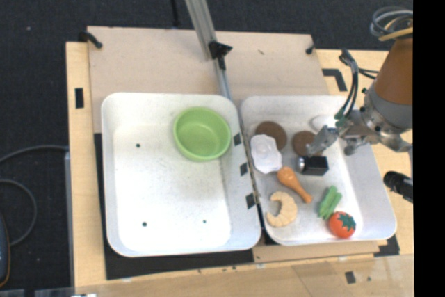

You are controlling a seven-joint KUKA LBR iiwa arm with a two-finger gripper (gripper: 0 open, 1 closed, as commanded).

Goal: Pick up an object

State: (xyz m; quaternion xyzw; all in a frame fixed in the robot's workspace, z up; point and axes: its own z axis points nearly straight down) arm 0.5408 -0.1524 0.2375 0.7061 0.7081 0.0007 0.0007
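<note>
Gripper (315,151) at the arm's end hangs low over the right bin (368,181), its black tip just above a small dark block (314,165); whether its fingers are apart or together cannot be told. Around that block: a brown disc (303,142) just behind, another brown disc (270,133) further left, a white lump (265,153), an orange drumstick (294,183), a croissant (282,209), a green vegetable (328,201), a tomato (341,224). A green bowl (201,134) sits in the left bin (139,205)
</note>
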